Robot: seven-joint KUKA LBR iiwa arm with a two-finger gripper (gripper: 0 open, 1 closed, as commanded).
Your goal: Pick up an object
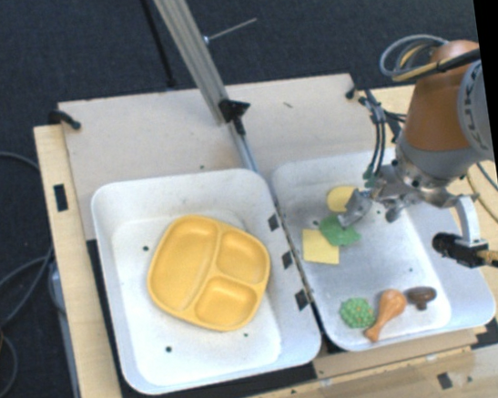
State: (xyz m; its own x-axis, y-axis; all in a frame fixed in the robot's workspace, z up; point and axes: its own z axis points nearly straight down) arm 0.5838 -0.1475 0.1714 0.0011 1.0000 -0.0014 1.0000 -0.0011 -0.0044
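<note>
My pincer [358,212] sat low in the right bin [448,308], over its far-left part, arm [436,126] reaching in from the right with the orange band above the wrist. Couldn't tell from this angle whether the pincer was open, closed or gripping anything; its tip was right at the green leafy piece [339,232], touching or just above, can't say which. Yellow round piece [341,197] lay just beyond the tip, toward the far side. Yellow square slice [320,248] lay just left of the green leafy piece, edges touching or overlapping. Along the near edge of the same bin: green broccoli [356,312], orange drumstick [384,312] just right of it, brown mushroom [420,295] right of that, close together. Left bin [117,207] held a yellow divided plate [209,271], three compartments, lying flat near the middle. A slanted metal post [196,49] stood behind the bins.
</note>
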